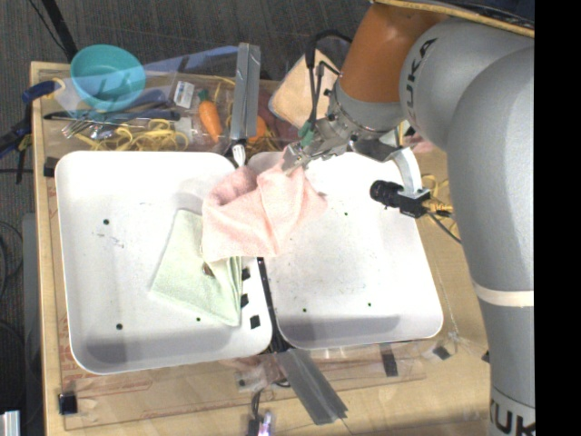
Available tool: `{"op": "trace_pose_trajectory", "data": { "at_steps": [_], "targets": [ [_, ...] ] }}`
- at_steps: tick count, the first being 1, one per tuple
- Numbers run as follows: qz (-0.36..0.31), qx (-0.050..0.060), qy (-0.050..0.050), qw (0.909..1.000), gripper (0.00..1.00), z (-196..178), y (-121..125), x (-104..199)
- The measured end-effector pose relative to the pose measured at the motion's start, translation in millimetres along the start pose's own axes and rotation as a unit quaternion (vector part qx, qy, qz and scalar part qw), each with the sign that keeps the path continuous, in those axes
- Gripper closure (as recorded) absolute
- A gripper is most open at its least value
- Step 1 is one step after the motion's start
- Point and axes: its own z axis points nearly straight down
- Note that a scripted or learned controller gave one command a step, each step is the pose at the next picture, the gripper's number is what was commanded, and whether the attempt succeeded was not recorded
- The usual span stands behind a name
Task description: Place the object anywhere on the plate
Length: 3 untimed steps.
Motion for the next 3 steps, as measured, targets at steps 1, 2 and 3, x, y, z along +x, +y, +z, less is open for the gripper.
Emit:
{"op": "trace_pose_trajectory", "data": {
  "at_steps": [1,2,3],
  "targets": [
    [-0.022,-0.002,-0.001,0.9998,1.00,-84.5,4.7,103.7],
    [0.234,0.001,0.000,0.9722,1.00,-52.1,-21.2,192.7],
    [0.167,0.002,-0.001,0.9859,1.00,37.9,16.7,241.4]
  ]
}}
